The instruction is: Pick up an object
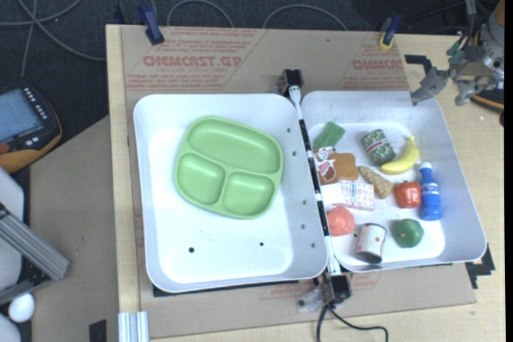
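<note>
My gripper [442,94] hangs at the far right, above the back rim of the right bin [457,164]. Its fingers [422,91] are spread open with nothing between them. Below it in that bin lie several small items: a yellow banana [401,160], a green can [376,146], a blue bottle [430,193], a red pepper [407,195], a green lime [407,232], a red tomato [340,220], a tipped tin [369,243] and snack packets [356,195]. The nearest items, the banana and the green can, sit well in front of the gripper.
The left bin [160,172] holds a green divided plate [228,166]. A black divider [309,172] runs between the bins. Blue clamps [149,22] [389,30] grip the cardboard's back edge. Cables lie on the floor behind.
</note>
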Robot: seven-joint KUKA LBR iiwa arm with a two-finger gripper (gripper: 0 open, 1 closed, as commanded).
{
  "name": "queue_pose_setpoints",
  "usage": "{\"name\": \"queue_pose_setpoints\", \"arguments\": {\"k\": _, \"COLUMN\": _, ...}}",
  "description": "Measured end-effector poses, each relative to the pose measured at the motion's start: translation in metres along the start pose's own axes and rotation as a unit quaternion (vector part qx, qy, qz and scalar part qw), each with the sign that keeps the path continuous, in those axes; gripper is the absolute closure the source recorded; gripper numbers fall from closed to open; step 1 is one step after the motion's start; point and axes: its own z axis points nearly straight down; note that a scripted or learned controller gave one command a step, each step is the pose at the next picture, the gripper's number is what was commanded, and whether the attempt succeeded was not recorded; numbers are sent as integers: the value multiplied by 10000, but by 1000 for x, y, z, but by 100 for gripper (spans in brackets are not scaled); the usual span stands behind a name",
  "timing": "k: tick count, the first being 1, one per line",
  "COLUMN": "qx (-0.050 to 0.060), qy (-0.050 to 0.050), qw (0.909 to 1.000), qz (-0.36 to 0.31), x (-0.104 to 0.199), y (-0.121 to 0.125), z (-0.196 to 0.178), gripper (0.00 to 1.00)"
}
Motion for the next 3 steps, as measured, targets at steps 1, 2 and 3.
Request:
{"name": "queue_pose_setpoints", "arguments": {"k": 1, "qx": 10, "qy": 5, "qw": 10000, "qz": -6, "x": 49, "y": -10, "z": 120, "gripper": 0}}
{"name": "queue_pose_setpoints", "arguments": {"k": 2, "qx": 14, "qy": 8, "qw": 10000, "qz": -3, "x": 69, "y": -16, "z": 142, "gripper": 0}}
{"name": "queue_pose_setpoints", "arguments": {"k": 3, "qx": 3, "qy": 4, "qw": 10000, "qz": -7, "x": 69, "y": -15, "z": 131, "gripper": 100}}
